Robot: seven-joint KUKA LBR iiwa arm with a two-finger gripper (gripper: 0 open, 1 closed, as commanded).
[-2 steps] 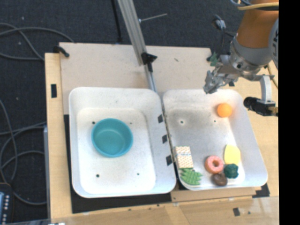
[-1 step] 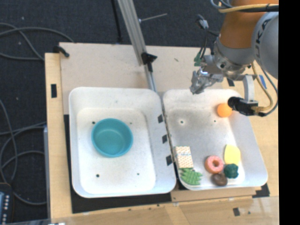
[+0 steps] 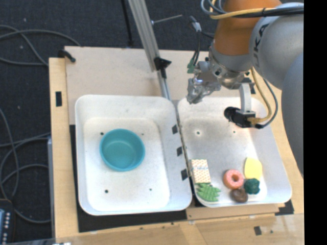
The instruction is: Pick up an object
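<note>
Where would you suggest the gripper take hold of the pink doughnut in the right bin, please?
Probably across the ring of the pink doughnut, coming straight down from above, since it lies flat with its hole up. Pinch on its left and far sides: a brown doughnut and a dark green toy crowd its near and right sides.
</note>
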